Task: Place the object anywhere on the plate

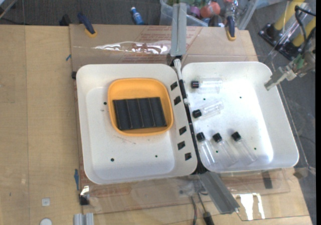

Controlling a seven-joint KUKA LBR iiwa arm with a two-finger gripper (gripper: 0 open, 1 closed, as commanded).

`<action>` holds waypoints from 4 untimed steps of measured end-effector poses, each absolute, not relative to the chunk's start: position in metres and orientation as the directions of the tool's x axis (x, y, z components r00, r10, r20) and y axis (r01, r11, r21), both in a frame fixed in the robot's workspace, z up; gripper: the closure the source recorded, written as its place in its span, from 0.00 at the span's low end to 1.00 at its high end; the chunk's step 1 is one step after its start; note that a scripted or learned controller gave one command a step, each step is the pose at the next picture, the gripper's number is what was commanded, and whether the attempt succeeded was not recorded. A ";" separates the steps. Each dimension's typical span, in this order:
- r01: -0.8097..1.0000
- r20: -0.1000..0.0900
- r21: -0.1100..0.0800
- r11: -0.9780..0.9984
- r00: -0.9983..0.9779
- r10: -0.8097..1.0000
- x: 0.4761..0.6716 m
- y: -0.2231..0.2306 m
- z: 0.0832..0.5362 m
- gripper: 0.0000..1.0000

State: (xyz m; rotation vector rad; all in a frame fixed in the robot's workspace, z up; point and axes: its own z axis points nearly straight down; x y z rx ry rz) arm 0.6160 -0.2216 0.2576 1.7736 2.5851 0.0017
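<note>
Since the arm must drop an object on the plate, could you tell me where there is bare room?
The orange plate has bare rim around its black ridged insert, widest along the top. The left bin is bare below it. The right bin is crowded with clear vials low and left.

cam: fixed above bench (35, 118), looked down at slant
framing: both bins (95, 169) in full, mid-range

Inspection of my own hardware, as seen at the camera view's right edge. My jaws (275, 81) end in a slim, pale grey metal piece with a flat, light-coloured tip. Behind it sits a compact block of mixed grey and dark parts with a small greenish patch. Thin dark cabling runs along this section. Finer markings and screws are too blurred to report.
</note>
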 end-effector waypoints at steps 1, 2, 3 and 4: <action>0.903 -0.004 0.003 0.430 -0.430 0.903 0.668 -0.221 0.277 0.00; 0.901 -0.002 0.001 0.433 -0.433 0.901 0.668 -0.220 0.273 0.00; 0.891 0.000 0.000 0.454 -0.454 0.891 0.668 -0.220 0.268 0.00; 0.877 0.000 0.000 0.480 -0.480 0.877 0.668 -0.220 0.263 0.00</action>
